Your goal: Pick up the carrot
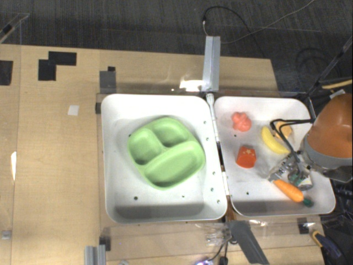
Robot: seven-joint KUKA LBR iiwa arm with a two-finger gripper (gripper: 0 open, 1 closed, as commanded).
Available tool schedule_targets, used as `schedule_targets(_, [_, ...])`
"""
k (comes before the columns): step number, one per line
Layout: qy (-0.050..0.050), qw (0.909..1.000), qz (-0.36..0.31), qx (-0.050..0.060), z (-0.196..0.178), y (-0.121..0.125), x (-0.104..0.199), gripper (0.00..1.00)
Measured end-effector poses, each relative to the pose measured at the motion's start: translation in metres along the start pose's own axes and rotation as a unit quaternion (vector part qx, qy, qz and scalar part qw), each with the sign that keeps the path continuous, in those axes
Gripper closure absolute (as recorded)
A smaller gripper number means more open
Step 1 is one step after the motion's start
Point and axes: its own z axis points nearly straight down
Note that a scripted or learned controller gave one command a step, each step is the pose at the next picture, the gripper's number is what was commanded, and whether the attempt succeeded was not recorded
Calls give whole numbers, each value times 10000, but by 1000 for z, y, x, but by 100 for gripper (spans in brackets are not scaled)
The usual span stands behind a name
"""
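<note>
Your gripper [288,171] hangs low over the near right part of the right bin [248,200], and you cannot tell from this view how it is set, since the metal parts blur together under the orange-banded wrist. The carrot [289,190] lies just below and beside it on the bin floor, slanted, with its green stub toward the bin's right wall. Nothing shows it being held.

The likely trouble starts there: the carrot is thin and round, and it lies at an angle, so a descent that lands off its middle could roll it away or push it against the wall. The wall itself is close, and a finger could catch on it.

Just past the gripper on the far side sits a banana [272,139], near enough that a wide approach may nudge it. Further out to the left is a red pepper [246,157], and beyond it a pink strawberry-like fruit [241,121], both well apart from the carrot. Farthest off, the left bin [113,148] holds a green divided plate [165,152].
</note>
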Motion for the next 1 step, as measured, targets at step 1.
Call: schedule_targets(1, [14, 9956, -934, 27, 12, -32, -28, 100])
